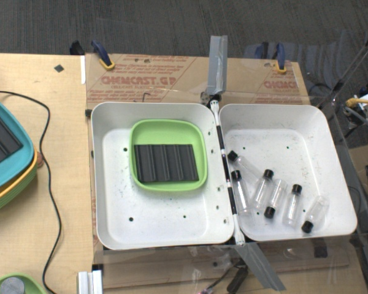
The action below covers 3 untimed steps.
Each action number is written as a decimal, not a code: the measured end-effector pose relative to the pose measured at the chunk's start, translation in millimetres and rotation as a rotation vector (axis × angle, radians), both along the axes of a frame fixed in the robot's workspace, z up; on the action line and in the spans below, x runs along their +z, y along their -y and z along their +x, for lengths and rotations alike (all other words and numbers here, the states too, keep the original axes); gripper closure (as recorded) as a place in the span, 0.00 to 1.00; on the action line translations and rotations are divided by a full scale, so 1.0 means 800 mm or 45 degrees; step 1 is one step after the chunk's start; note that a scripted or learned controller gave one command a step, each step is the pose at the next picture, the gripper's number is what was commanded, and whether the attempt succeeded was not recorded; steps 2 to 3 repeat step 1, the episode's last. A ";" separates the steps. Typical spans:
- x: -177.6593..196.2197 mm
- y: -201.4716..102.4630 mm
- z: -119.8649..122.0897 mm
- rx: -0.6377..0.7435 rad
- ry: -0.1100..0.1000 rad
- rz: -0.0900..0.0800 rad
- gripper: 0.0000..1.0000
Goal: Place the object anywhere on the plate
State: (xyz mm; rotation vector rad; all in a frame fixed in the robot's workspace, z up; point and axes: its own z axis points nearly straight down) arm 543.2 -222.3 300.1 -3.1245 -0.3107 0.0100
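A square green plate [167, 127] sits in the back half of the left white bin [159, 222]. A dark grey ribbed rectangular slab [165, 163] lies flat across the plate's middle, inside its rim. In the right white bin [282, 133], several clear vials with black caps lie scattered towards the front. One vial [241, 162] is near the divider and another vial [315, 215] is at the front right corner.
Teal and yellow stacked trays [12, 158] stand on the wooden bench at the far left, and a black cable [49, 182] loops past them. Cardboard [147, 78] lies behind the bins. A grey upright post [218, 66] stands at the back between them.
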 end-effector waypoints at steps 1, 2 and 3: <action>0.009 0.001 0.000 0.001 -0.006 0.001 1.00; 0.009 0.001 0.000 0.001 -0.006 0.001 1.00; 0.009 0.001 0.000 0.001 -0.006 0.001 1.00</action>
